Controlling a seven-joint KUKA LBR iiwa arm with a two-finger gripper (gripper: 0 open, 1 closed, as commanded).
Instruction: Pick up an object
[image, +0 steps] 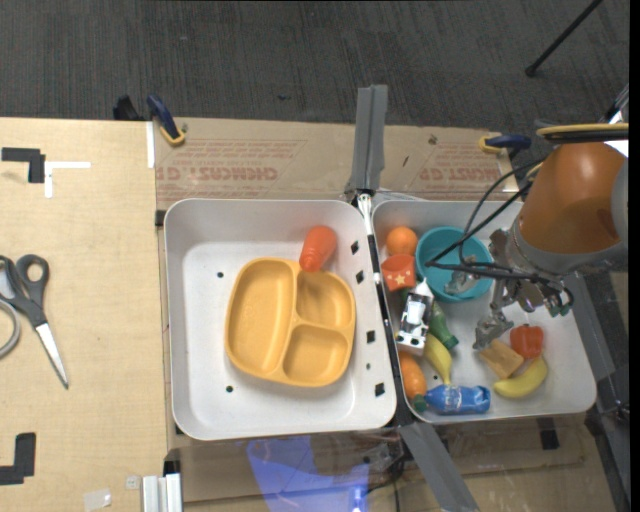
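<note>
we see the gripper (510, 312) hanging low in the right bin (575, 400) at the frame's right, just above a tan block (500, 358) we judge its likely target, beside a banana (522, 380); what its grasp is doing we cannot tell. at left centre, the other bin (190, 330) holds a yellow divided plate (290, 322), on a cardboard-topped bench (250, 160) with scissors (35, 305) at far left and dark carpet above.

A tan block (499, 357) lies flat in the right bin; a red piece (528, 340) and a banana (523, 380) touch it.
</note>
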